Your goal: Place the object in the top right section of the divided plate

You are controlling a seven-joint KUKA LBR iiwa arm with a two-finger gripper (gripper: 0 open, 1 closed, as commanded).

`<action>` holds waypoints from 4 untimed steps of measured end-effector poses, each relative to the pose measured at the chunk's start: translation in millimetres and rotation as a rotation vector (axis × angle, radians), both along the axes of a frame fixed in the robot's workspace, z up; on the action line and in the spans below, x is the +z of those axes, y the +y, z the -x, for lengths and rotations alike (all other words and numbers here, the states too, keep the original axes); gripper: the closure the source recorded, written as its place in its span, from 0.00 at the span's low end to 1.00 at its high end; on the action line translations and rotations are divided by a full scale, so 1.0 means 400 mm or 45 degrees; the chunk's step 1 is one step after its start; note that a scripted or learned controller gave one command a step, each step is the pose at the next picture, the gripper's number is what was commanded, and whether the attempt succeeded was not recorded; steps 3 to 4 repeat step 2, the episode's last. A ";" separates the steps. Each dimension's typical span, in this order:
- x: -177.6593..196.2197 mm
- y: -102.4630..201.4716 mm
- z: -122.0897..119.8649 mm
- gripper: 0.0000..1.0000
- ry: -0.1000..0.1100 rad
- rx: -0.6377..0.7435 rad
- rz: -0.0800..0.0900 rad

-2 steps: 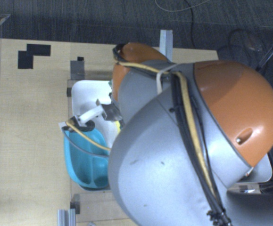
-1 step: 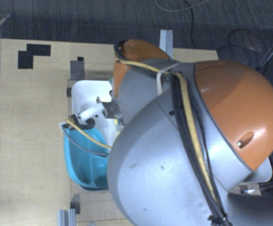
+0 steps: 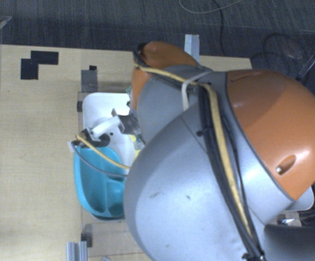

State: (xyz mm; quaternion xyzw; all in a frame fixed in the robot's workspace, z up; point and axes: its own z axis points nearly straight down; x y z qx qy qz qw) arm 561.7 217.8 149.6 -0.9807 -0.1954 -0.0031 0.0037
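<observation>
— Where is the hand (image 3: 125,125), and how wide is it opened?

— It is seen low over the white bin (image 3: 100,106), near the middle of the picture. It is mostly hidden by the big grey arm (image 3: 190,189). How far it is opened cannot be told. A white part and a dark part are seen at its end, and a yellow cable (image 3: 100,152) is looped just below it. What is held or touched cannot be told either.

— What is the desk (image 3: 32,162) like?

— It is made of pale wood. Black blocks (image 3: 37,64) are stuck on it at the top left. Small grey metal brackets (image 3: 89,79) are fixed by the bin's edges. Behind the desk, a dark grey carpet floor (image 3: 92,4) is seen, and a thin wire (image 3: 222,4) is laid on it in loops.

— And the bins?

— One white bin is seen past the arm. A blue plate (image 3: 100,192) with raised walls is set in it, at the near end. It is partly covered by the arm, so its sections cannot be counted. A small bit of yellow (image 3: 137,154) is seen at the arm's edge, just beside the plate. What it is cannot be told.

— Where is the thing to be placed?

— It cannot be picked out. Much of the bin is covered by the grey and orange arm.
</observation>
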 end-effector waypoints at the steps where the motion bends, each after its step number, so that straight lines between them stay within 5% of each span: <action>1: -0.149 -0.130 0.106 1.00 -0.005 0.151 0.005; 4: -0.123 -0.126 0.105 1.00 -0.005 0.161 0.003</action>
